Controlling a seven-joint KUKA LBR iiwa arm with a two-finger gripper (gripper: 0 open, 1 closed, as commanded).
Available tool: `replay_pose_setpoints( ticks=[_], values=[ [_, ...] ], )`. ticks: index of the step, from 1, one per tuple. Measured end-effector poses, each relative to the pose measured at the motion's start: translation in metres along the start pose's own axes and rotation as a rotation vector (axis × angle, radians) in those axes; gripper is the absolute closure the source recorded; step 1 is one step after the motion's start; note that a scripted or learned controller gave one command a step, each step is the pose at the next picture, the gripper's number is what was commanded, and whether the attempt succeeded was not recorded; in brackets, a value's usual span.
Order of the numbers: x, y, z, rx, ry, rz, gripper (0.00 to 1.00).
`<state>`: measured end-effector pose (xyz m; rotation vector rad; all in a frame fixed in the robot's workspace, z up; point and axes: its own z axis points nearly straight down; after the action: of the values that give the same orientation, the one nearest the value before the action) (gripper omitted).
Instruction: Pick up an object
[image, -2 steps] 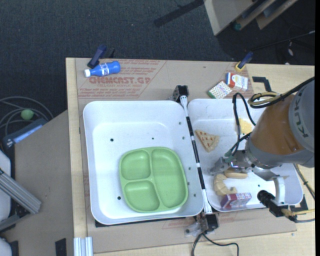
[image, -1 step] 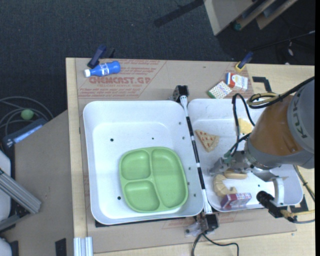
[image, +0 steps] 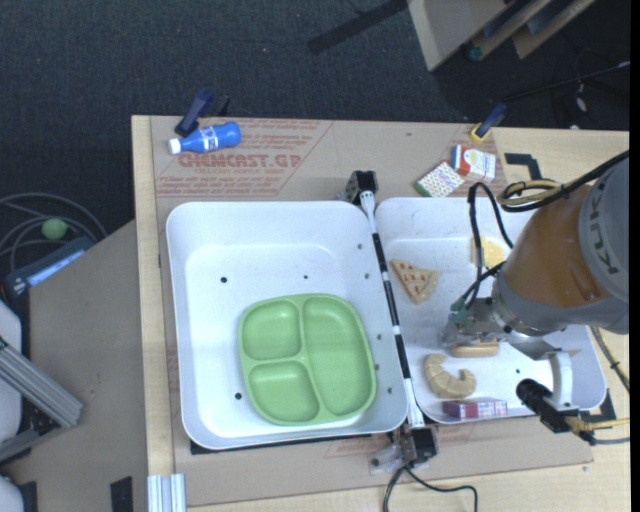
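Note:
The right bin (image: 428, 216) holds several small things. A waffle-patterned wedge (image: 414, 279) lies near its left wall. Nearer the front are a curved tan pastry (image: 449, 377) and a pink-and-red bar (image: 478, 408). A yellow piece (image: 489, 252) peeks out behind the arm. My gripper (image: 466, 330) points down in the middle of this bin, right above a flat tan oblong piece (image: 480, 349). The wrist hides the tips and where they meet the piece.
The left bin (image: 200, 262) holds a green divided plate (image: 305, 357). A blue-and-white bottle (image: 205, 138) lies on the bench at the back left, and small cartons (image: 455, 172) sit behind the right bin. Cables (image: 520, 190) loop near the arm.

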<state>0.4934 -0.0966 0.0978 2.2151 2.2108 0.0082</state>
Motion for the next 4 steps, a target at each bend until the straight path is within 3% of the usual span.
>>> replay_pose_setpoints(
  ticks=[1,2,3,4],
  values=[
    [-0.095,0.031,-0.052,0.010,0.002,0.000,1.00],
    [-0.094,0.031,-0.052,0.012,0.004,-0.002,0.00],
    [-0.115,0.048,0.015,0.014,0.008,-0.003,0.00],
    [-0.116,0.048,0.004,0.012,0.005,-0.003,1.00]
  ],
)
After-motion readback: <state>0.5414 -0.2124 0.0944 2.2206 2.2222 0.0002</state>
